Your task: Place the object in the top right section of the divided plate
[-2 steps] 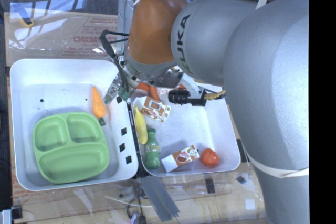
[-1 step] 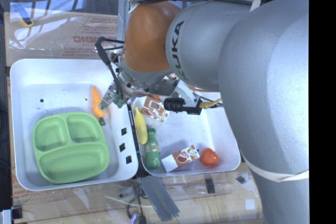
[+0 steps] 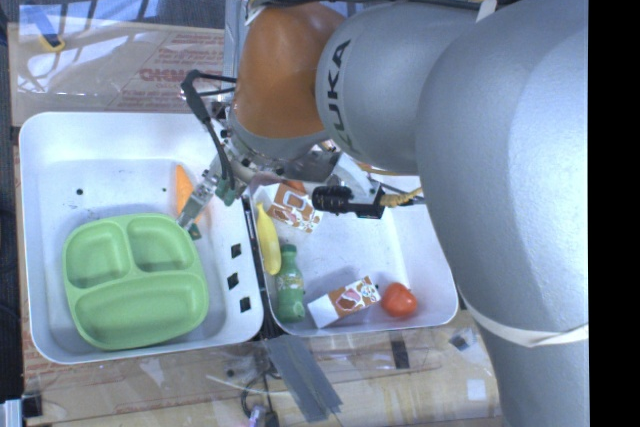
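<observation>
Camera view: the gripper [image 3: 200, 205] hangs over the left bin [image 3: 40, 155], its fingers clamped on an orange carrot-like object [image 3: 184, 187], just above the upper right corner of the green divided plate [image 3: 135, 280]. You would do well to lower it squarely over the top right section [image 3: 160, 243] and release only when it is clear of the ridges. The right bin [image 3: 435, 265] holds a banana [image 3: 268, 237], a green bottle [image 3: 290, 285] and a tomato [image 3: 399, 300].

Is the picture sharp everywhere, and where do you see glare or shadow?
Camera view: the arm, close to the lens, looks soft and blocks much of the right bin; glare shows on the clear sheet at top left; a soft shadow lies beside the green plate; the pincer near the carrot is small and slightly blurred.
</observation>
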You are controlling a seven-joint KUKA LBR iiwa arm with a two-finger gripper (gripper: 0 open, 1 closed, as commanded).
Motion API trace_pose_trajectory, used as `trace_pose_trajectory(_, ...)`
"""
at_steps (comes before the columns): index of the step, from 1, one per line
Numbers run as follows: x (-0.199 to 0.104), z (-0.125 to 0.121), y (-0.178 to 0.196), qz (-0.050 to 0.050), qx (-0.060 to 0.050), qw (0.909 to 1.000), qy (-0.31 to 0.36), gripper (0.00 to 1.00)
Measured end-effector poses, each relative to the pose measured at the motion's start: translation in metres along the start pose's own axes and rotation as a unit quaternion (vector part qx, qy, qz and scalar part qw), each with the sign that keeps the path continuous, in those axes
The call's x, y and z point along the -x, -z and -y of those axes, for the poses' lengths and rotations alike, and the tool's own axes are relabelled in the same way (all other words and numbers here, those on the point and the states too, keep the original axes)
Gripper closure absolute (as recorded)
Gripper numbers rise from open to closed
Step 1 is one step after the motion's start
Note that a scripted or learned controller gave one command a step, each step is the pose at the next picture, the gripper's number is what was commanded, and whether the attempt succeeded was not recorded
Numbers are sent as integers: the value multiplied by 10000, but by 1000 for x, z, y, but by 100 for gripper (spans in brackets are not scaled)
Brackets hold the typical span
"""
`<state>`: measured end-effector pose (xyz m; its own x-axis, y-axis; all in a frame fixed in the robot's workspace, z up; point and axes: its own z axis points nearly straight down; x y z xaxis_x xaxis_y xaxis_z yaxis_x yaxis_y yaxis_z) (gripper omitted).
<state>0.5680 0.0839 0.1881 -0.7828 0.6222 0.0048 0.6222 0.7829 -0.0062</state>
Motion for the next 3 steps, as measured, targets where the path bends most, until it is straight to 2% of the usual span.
trace_pose_trajectory(2, 0, 0, 0, 0, 0, 10000, 0, 0)
trace_pose_trajectory(3, 50, -1, 66, 13, 16, 9998, -221, 0)
